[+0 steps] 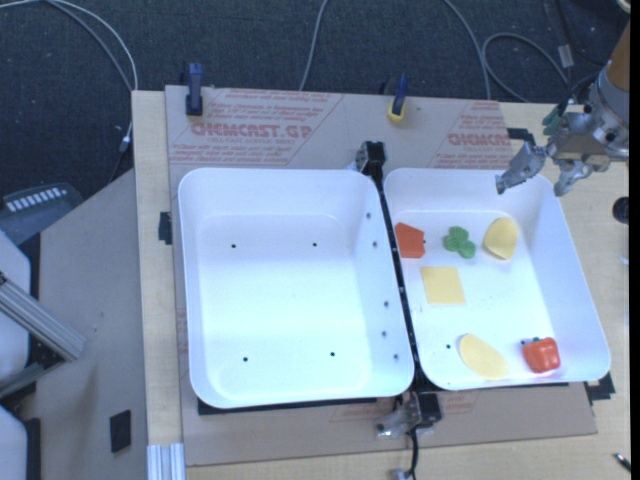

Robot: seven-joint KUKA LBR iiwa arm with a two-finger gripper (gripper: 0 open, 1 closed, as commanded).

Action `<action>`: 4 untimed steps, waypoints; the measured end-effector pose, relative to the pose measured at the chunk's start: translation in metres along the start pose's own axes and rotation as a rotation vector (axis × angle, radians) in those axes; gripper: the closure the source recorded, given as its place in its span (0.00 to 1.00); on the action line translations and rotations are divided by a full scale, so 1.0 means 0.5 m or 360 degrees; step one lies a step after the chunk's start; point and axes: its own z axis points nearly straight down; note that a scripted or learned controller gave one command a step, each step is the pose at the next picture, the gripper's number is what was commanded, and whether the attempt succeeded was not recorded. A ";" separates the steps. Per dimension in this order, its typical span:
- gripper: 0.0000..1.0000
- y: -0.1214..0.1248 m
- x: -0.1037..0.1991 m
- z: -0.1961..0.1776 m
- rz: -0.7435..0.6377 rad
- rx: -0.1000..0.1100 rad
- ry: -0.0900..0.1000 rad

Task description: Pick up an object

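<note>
The right bin (575,268) holds several small toy foods. An orange-red piece (409,239) lies at its left side, with a green piece (459,241) and a yellow wedge (501,238) to its right. A flat yellow square (443,285) sits in the middle. Near the front lie a yellow oval (483,356) and a red pepper-like piece (541,354). My gripper (543,173) hangs above the bin's far right corner, open, with nothing between its fingers (516,171). It is well clear of every object.
The left bin (200,268) sits beside the right one, the two touching along a black clamp line (385,268). Blue (193,83) and yellow (399,103) clamps hold the board at the back. Cables run over the dark floor behind.
</note>
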 end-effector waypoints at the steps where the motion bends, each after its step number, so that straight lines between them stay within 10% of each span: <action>1: 0.00 -0.051 0.047 0.253 -0.0002 0.0018 0.0004; 2: 0.00 -0.091 0.099 0.405 -0.0003 0.0008 0.0002; 3: 0.00 -0.160 0.040 0.275 0.0001 -0.0007 -0.0003; 4: 0.00 -0.057 0.098 0.405 -0.0006 0.0004 0.0001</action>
